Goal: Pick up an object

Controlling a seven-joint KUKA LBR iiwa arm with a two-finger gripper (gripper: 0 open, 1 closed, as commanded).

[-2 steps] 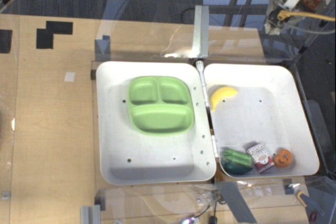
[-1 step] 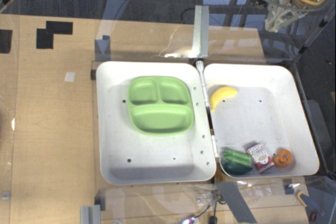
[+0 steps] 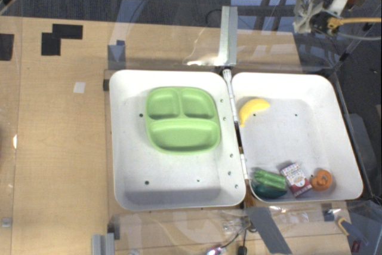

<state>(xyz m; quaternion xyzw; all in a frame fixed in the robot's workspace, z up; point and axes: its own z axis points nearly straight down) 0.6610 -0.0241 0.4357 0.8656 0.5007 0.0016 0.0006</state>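
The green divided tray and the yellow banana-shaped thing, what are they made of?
The green divided tray looks like moulded plastic: one even colour, rounded compartment walls, a soft matte sheen. The yellow banana-shaped thing is probably a plastic or foam toy, uniformly bright and unmarked, though real fruit cannot be ruled out.

Green divided plate [image 3: 181, 119] in left bin [image 3: 128, 188]; black squares [image 3: 59, 37] on bench [image 3: 48, 146].
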